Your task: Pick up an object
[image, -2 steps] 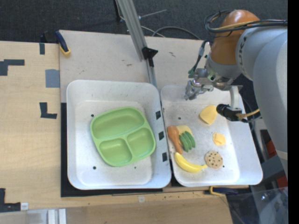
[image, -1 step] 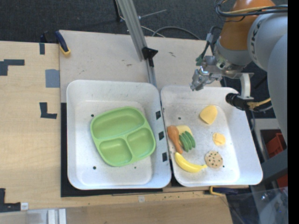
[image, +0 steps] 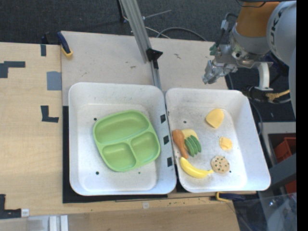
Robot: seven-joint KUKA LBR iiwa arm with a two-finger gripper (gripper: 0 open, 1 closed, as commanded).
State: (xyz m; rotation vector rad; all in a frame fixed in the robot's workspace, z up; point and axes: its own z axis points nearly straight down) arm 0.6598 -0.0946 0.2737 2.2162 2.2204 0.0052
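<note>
The right bin (image: 250, 129) holds several toy foods: a yellow chip-like piece (image: 215, 118), a smaller yellow piece (image: 225, 143), an orange carrot (image: 180, 142), a green bean pod (image: 193, 145), a banana (image: 194, 169) and a cookie (image: 220, 164). My gripper (image: 210, 76) hangs above the back edge of that bin, well clear of the food. Nothing shows between its fingers.
The left bin (image: 77, 129) carries a green divided plate (image: 126, 139). A slanted metal pole (image: 139, 28) stands behind the bins. A blue and yellow clamp (image: 64, 44) sits at the bench's back left corner. Cables lie behind the right bin.
</note>
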